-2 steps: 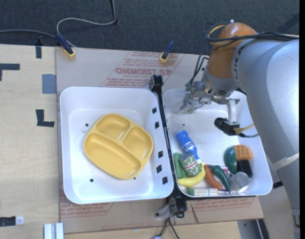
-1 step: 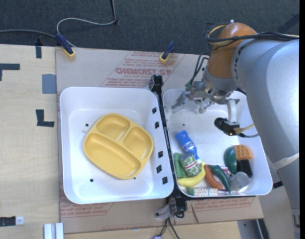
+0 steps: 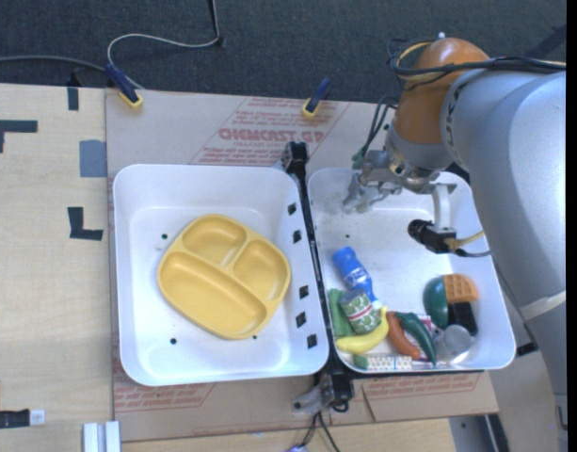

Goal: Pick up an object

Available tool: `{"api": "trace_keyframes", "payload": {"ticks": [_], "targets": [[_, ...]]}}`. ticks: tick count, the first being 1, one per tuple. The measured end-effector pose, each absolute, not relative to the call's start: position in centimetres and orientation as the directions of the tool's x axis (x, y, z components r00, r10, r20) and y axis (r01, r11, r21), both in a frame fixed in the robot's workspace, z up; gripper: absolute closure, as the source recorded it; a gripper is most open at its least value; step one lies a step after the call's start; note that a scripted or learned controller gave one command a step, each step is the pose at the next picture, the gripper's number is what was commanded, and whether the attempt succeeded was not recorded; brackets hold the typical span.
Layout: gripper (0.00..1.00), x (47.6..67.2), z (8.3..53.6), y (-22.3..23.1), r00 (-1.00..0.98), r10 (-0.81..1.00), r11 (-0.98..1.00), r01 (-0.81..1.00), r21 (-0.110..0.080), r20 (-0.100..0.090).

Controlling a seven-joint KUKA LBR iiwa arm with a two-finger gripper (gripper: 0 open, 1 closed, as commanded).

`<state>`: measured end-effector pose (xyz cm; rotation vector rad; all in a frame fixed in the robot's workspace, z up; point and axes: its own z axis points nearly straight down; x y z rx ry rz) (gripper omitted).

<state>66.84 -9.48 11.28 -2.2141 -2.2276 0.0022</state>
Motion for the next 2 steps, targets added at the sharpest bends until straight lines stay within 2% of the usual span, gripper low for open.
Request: {"api": "trace_keyframes", "payload": {"ticks": [1, 2], "targets": [[0.0, 66.8, 11.3, -9.5, -0.006, 1.0, 0.006, 1.0, -0.002, -0.001], [0.0, 62.5, 8.5, -9.5, -0.001, 1.0, 0.001, 1.0, -0.001, -0.001]]}}
